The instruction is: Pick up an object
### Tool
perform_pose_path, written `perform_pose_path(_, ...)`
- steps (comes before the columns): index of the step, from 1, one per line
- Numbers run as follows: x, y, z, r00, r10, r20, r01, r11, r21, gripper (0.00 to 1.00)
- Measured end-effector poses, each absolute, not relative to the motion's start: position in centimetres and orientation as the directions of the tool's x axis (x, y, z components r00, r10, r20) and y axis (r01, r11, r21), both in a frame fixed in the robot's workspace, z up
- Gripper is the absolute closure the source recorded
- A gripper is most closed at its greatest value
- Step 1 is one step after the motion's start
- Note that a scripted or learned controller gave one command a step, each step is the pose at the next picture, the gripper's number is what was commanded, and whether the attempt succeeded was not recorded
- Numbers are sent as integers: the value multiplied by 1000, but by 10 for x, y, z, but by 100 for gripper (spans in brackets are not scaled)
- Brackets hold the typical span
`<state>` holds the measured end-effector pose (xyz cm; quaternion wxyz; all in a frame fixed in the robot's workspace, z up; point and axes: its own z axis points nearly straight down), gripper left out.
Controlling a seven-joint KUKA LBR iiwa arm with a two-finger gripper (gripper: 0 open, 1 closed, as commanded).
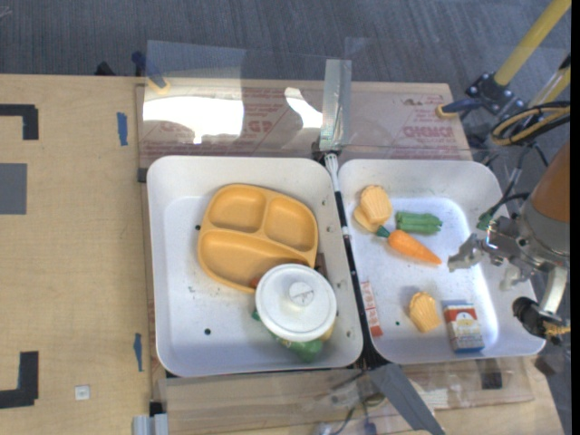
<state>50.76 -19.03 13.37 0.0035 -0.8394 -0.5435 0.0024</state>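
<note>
The right bin [480, 181] holds several toy items. A pale yellow piece [373, 208] lies at its back left, with an orange carrot with a green top [412, 243] beside it. Near the front are a small yellow piece [423, 312] and a small red, white and blue box [464, 324]. My gripper [485, 265] hangs over the right side of this bin, right of the carrot and behind the box. Its fingers stand apart with nothing between them.
The left bin [168, 270] carries an orange divided plate [256, 234] and a white lidded cup [295, 302] with something green under it. Cables and a yellow pole [535, 39] stand beyond the right bin. A clear sheet [236, 107] lies behind both bins.
</note>
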Motion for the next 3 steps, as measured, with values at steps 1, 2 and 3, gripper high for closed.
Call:
perform_pose_path(1,561,-181,87,485,874,1,874,-485,4,0)
perform_pose_path(2,558,-138,87,445,895,2,895,-445,3,0)
perform_pose_path(3,549,-117,88,356,935,0,935,-356,5,0)
